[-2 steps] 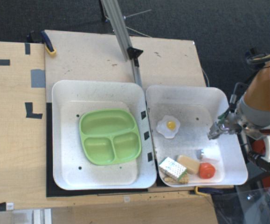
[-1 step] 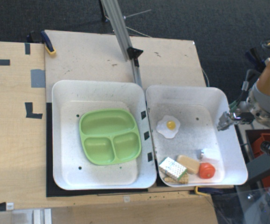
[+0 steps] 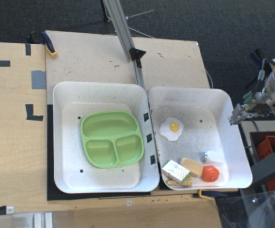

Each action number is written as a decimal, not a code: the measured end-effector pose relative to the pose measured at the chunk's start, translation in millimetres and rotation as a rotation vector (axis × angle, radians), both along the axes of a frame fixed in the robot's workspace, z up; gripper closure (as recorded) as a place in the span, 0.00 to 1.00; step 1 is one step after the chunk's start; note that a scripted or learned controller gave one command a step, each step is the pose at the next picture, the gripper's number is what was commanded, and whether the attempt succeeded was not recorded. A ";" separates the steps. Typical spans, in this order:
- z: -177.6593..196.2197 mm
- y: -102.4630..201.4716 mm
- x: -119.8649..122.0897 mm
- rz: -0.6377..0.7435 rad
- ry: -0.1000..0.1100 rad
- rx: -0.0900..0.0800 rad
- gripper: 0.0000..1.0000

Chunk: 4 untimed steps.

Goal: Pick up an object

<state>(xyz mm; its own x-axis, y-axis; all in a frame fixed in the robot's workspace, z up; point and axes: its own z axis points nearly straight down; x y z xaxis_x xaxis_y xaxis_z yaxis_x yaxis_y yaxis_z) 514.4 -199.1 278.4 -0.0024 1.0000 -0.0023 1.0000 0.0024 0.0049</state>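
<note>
At three o'clock the arm (image 3: 270, 87) is cut off by the picture's edge, and its gripper (image 3: 237, 115) is too small and blurred to read. By the tomato (image 3: 211, 173), a small grey object (image 3: 205, 156) stays unidentifiable.

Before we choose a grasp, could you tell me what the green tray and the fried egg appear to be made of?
The green tray looks like moulded plastic: one even lime colour, rounded compartments, a soft satin sheen. The fried egg is probably a plastic or rubber toy: flat uniform white with a neat yellow dome. Rigid or soft, I cannot tell from this view.
</note>
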 end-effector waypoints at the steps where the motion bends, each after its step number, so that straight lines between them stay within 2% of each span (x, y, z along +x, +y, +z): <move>1: -11.2 62.6 -1.4 0.004 0.007 0.004 1.00; 4: -28.3 227.4 -11.3 0.006 0.007 0.004 1.00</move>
<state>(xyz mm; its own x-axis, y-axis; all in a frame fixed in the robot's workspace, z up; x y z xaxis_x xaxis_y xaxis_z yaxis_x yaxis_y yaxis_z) 503.1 28.2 250.1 -0.0084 1.0000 0.0018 1.0000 0.0084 -0.0022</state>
